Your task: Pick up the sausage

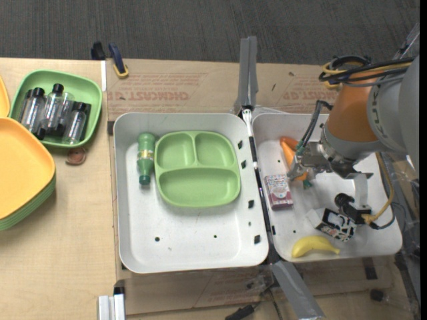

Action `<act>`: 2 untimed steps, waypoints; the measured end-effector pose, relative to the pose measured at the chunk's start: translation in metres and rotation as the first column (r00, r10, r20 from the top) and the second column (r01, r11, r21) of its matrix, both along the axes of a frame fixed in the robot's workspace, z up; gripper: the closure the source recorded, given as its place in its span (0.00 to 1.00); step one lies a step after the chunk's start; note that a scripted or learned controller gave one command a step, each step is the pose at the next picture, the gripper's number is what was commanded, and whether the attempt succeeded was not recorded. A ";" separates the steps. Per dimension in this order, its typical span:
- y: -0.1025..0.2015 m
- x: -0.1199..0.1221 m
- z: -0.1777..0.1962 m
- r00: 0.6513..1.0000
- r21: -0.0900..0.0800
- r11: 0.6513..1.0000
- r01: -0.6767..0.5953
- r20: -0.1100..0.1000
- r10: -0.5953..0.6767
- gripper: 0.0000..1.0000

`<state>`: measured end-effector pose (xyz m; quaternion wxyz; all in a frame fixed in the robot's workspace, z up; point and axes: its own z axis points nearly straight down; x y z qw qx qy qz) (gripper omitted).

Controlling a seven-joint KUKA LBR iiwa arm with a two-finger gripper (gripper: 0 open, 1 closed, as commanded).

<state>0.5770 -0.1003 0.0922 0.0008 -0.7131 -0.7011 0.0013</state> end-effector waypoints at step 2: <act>0.054 0.022 0.099 0.999 -0.001 0.999 -0.040 0.001 0.040 1.00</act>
